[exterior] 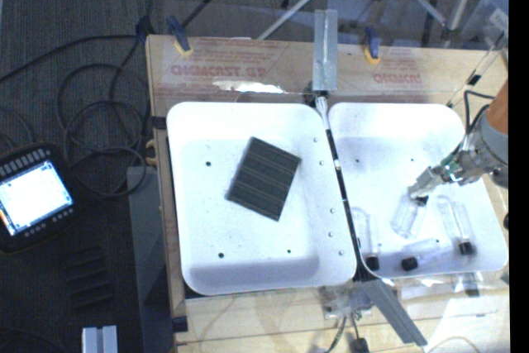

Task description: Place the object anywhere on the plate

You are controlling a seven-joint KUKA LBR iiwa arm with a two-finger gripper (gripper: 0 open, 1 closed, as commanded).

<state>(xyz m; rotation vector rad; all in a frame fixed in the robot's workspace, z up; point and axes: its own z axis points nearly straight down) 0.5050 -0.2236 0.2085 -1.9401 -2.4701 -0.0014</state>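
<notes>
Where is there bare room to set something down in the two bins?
Left bin: bare floor all around the dark ridged plate, widest along the near edge. Right bin: bare at the far-left corner; crowded near the front with clear tubes below the gripper.

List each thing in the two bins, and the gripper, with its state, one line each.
Dark ribbed plate: flat in the left bin, tilted askew, bare.
Clear objects: loose in the right bin, off the plate.
Gripper: low over the clear objects.
</notes>
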